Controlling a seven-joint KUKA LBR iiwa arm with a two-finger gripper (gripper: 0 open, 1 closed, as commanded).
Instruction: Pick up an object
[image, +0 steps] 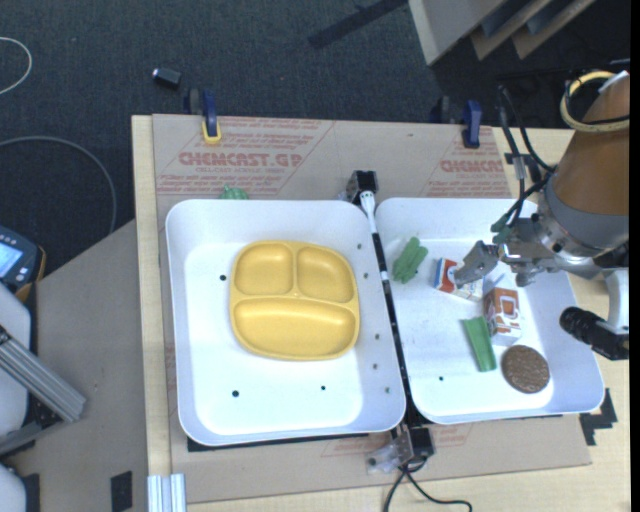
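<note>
My gripper (503, 267) hangs over the right bin (430, 395), near its far right part, with its fingers spread open and nothing between them. One fingertip (479, 263) is close above a red and white packet (449, 277). A second red and white packet (503, 311) lies just in front of the gripper. Also in this bin are a green piece (408, 260) to the left, a green stick (479, 343) and a brown round disc (525, 368) near the front right corner.
The left bin (200, 390) holds a yellow divided plate (295, 300). A black ridge (385, 290) runs between the two bins. The arm's orange band (595, 170) and cables (520, 150) stand over the right bin's far right edge.
</note>
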